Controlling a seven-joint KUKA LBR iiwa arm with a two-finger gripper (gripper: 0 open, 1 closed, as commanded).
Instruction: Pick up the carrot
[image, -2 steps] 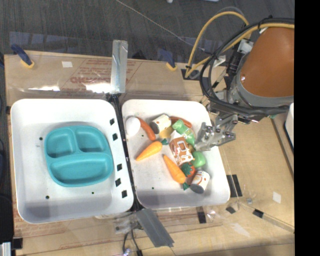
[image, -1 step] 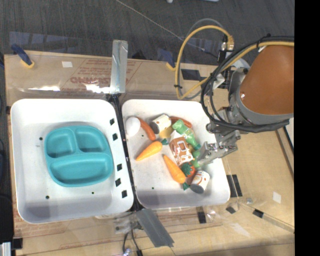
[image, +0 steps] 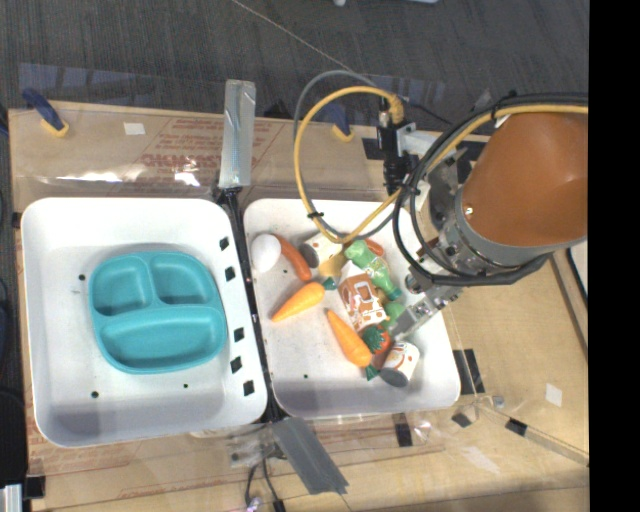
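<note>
Here the gripper (image: 412, 318) hovers low over the right bin's (image: 300, 395) clutter — whether open or shut I cannot tell — while one carrot (image: 299, 301) lies loose, left of it, near an egg (image: 265, 252).

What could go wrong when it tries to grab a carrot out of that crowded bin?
The gripper sits among packed items, so it may catch the green bottle or the small can instead. Several carrots lie there; the carrot nearest it touches a snack packet, which could get dragged along or knock the carrot aside.
</note>
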